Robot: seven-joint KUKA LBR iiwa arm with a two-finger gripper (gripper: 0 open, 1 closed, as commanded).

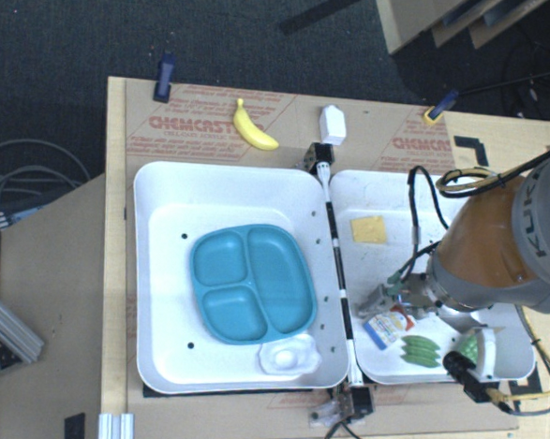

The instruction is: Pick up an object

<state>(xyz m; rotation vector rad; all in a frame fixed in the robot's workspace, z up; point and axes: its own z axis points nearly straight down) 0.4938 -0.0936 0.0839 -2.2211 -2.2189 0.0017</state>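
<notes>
Hand (389, 300) low among blue packet (380, 332), green pods (420, 350), yellow square (368, 230).

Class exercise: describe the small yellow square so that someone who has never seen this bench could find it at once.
Start at the right bin of the two white ones. The yellow square lies flat in its upper left part, near the divider. It is alone there, apart from the clutter lower down by the arm, and is flat and square, unlike the curved banana outside the bins.

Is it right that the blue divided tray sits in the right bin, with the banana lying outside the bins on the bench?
Not quite. The camera view shows the blue divided tray in the left bin, not the right bin. The rest holds: the banana lies outside the bins on the bench.
</notes>
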